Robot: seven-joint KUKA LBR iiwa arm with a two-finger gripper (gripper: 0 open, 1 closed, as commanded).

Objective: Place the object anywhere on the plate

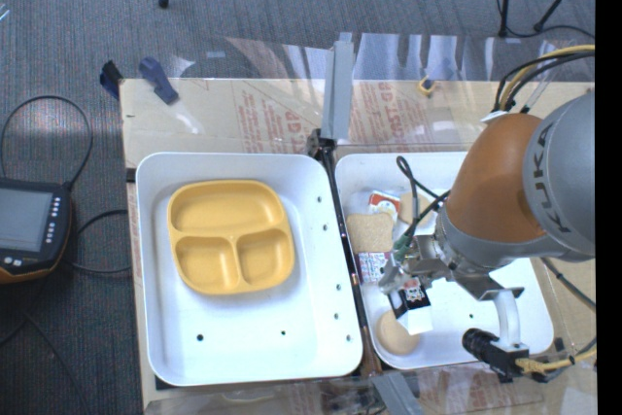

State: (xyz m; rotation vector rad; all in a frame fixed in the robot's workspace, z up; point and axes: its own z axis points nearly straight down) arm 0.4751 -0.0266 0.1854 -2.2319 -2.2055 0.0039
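Item: the object to be moved. Which one is meant cannot be told; several small things are lying in the right bin (544, 306). Candidates: a pale round piece (397, 333) near the bin's front left corner, a tan square slab (370, 231) toward the left wall, a small white packet with red on it (383, 202) behind the slab, and a printed packet (372, 265) just in front of it. None is resting on the plate.

Item: gripper (408, 279). It is hanging low over the left part of the right bin, just behind the round piece, with a black-and-white tag (416, 296) under it. Whether it is spread or closed cannot be told from this angle, and nothing is visibly clamped in it.

Item: yellow plate (231, 235), three compartments, sitting in the left bin (243, 345), well apart from the gripper.

Handling note, as judgement: picking is the step in hand. The pieces are crowding each other, so coming straight down on one alone, then lifting clear of the divider (340, 238) between the bins before crossing, is looking wise.
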